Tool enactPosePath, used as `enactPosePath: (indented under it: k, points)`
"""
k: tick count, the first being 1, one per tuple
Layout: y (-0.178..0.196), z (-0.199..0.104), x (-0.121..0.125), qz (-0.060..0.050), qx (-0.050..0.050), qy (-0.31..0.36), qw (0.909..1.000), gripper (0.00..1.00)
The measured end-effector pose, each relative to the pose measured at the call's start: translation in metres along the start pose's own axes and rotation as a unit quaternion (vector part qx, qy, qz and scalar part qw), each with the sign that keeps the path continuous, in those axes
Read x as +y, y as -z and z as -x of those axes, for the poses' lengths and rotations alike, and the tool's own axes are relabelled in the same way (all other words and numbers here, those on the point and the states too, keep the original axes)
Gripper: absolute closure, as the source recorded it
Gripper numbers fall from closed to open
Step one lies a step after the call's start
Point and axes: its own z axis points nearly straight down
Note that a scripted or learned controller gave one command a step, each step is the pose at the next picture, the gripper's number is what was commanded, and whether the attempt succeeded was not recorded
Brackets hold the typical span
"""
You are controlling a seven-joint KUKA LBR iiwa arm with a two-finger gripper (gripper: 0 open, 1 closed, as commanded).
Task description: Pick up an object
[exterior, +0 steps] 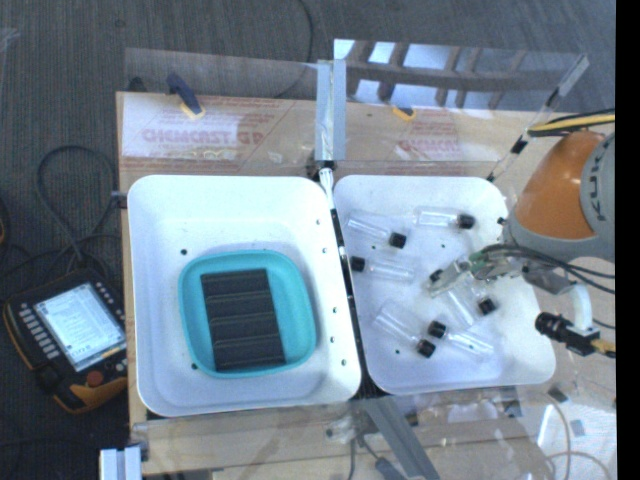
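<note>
Several small clear plastic tubes with black caps (pixel 452 219) lie in the right white bin (pixel 520 363); light, slippery, best pinched mid-body. The claw (pixel 452 276) hovers among them; its grip I cannot tell

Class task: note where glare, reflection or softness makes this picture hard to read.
Camera view: bright light washes out the right bin, so the clear vials show mainly by their black caps; the clear panels behind the bins reflect window-like shapes; the gripper looks small and soft, its fingers unreadable; the teal tray is evenly lit and sharp.
</note>
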Motion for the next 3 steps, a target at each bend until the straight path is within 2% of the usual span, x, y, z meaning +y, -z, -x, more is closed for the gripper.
enactPosePath:
  k: [1,2,3]
  points:
    - [0.000,-0.031,0.020,0.001,0.000,-0.001,1.0000,0.00]
    - [0.010,-0.032,0.022,0.004,0.000,-0.001,1.0000,1.00]
    - [0.115,-0.012,0.080,-0.007,0.001,-0.129,0.9916,1.00]
